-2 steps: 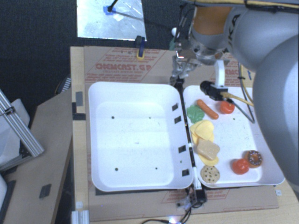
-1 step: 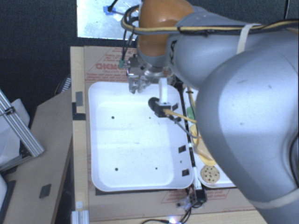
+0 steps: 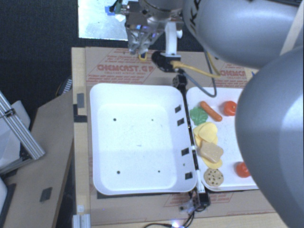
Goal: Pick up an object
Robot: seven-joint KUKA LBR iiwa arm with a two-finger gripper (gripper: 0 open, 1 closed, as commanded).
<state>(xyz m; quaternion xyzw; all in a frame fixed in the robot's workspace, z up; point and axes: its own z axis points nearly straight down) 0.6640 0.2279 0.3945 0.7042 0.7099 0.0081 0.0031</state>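
My gripper (image 3: pixel 141 49) hangs high over the cardboard behind the left bin (image 3: pixel 97 141), beyond that bin's far rim. A small yellow bit (image 3: pixel 142 57) shows right at its tip; I cannot tell whether it is held. The right bin (image 3: pixel 227 186) holds the objects: a green piece (image 3: pixel 198 114), an orange carrot (image 3: pixel 210 110), a red tomato (image 3: pixel 230 108), yellow slices (image 3: pixel 207 131), a tan block (image 3: pixel 212 151), a speckled cookie (image 3: pixel 213 176) and another red piece (image 3: pixel 242 169). The arm's big grey body covers the right part of that bin.
A black divider with clips (image 3: pixel 188 127) runs between the two bins. A yellow cable (image 3: pixel 197 71) and a black fitting (image 3: pixel 164 61) hang below the wrist. Metal rails (image 3: pixel 19 132) lie left of the bench.
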